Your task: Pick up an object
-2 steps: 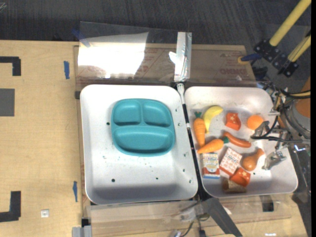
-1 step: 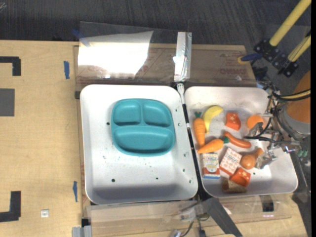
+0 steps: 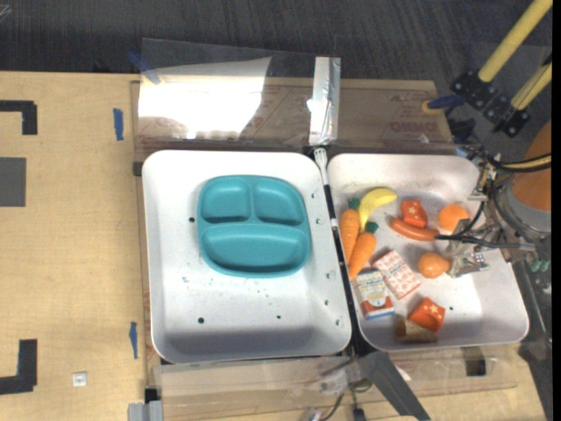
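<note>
It looked like a robotics lab. Two white bins (image 3: 162, 261) sat on a plywood bench (image 3: 61, 235) marked with black tape (image 3: 22, 117). Toy food (image 3: 386, 270) filled the right bin.

The worktop (image 3: 61, 261) looks like matt pale wood — the bins (image 3: 175, 323) are smooth white plastic, the teal tray (image 3: 254, 226) slightly glossy plastic.

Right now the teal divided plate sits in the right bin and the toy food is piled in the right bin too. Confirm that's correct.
Not quite. The camera view shows the teal divided plate in the left bin, not the right one. The rest holds: the toy food, such as the banana and the carrots, lies in the right bin.
</note>
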Robot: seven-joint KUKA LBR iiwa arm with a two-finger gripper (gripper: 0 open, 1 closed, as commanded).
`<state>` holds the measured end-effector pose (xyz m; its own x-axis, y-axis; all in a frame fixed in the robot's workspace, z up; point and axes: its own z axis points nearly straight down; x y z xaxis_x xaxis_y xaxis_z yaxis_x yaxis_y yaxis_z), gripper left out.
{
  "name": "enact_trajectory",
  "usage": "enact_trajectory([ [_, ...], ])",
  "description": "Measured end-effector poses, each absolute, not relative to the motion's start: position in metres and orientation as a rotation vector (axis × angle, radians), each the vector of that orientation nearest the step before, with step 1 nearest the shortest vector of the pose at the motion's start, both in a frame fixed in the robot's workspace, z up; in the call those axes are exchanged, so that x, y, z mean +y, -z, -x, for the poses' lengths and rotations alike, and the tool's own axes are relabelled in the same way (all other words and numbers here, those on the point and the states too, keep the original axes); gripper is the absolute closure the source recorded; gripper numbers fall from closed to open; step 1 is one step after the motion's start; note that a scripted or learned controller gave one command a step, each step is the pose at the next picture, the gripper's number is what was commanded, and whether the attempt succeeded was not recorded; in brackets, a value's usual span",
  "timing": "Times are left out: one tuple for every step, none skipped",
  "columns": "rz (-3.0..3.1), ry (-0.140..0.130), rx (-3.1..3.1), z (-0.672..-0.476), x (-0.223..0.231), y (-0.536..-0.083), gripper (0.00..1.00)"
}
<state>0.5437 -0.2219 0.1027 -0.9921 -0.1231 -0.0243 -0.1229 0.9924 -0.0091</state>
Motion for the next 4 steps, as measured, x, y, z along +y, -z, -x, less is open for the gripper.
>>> enact_trajectory([
  [-0.387,0.002,3.102,-0.634,-0.204,-0.184,1.0],
  [-0.391,0.002,3.107,-0.632,-0.206,-0.182,0.0],
  [-0.395,0.003,3.105,-0.607,-0.215,-0.089,0.0],
  [-0.422,-0.002,3.104,-0.601,-0.171,-0.088,0.0],
])
